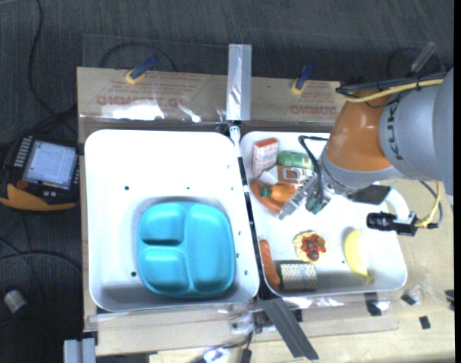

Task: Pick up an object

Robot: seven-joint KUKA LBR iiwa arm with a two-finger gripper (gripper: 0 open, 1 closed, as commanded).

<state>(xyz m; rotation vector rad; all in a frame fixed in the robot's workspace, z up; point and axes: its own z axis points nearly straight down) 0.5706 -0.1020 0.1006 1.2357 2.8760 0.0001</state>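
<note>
Orange carrot-shaped toy (274, 196): lies in the right white bin (389, 278), near its left wall.
Gripper (300, 201): hovers just beside the carrot; finger state cannot be told.
Blue sectioned tray (187, 248): left white bin (117, 195).

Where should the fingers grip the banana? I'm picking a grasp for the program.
Grip the banana across its narrow middle, coming straight down from above. It lies flat, running roughly top to bottom near the right bin's right wall, with bare floor on its left.
</note>
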